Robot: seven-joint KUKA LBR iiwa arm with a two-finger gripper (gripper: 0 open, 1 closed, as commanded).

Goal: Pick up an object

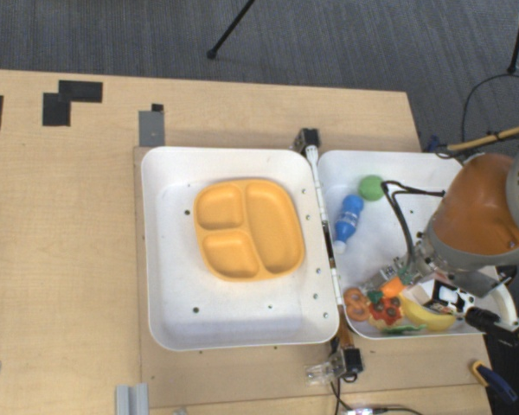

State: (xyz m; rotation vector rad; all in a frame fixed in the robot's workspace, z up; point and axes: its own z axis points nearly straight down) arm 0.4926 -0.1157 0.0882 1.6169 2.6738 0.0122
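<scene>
In the right white plastic bin (376,223), I hold the grey arm's gripper (415,277) low over the corner pile where the yellow plastic banana (428,316) lies, its open-or-closed state unreadable from here.

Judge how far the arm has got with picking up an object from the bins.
Done: the arm has reached over the right bin. In hand: its wrist sits above the toy pile with the banana. Left: no object visibly lifted; the blue bottle and green ball lie untouched.
</scene>
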